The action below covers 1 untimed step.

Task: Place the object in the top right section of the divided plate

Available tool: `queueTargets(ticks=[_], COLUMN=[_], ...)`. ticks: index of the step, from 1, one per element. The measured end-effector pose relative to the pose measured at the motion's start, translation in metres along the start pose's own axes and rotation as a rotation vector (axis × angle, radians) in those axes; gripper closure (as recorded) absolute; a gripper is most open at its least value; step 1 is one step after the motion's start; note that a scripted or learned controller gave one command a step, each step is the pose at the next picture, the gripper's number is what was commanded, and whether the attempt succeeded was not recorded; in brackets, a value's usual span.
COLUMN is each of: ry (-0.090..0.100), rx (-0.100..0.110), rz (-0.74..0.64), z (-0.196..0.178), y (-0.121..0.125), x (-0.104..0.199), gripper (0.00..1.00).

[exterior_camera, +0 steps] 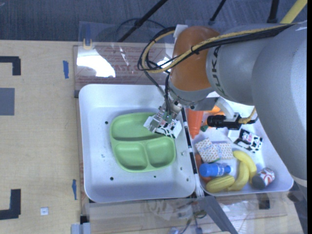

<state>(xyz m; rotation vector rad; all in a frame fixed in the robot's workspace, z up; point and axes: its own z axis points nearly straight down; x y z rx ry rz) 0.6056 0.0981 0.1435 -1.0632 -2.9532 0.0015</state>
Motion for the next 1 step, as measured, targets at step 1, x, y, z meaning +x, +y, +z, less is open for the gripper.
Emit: queueTargets(ticks=[1], ry=[-0.002], rx=[-0.001], rz=[-0.002], z=[-0.0087], y=[0.0015], x=[-0.0007], gripper=[1.0])
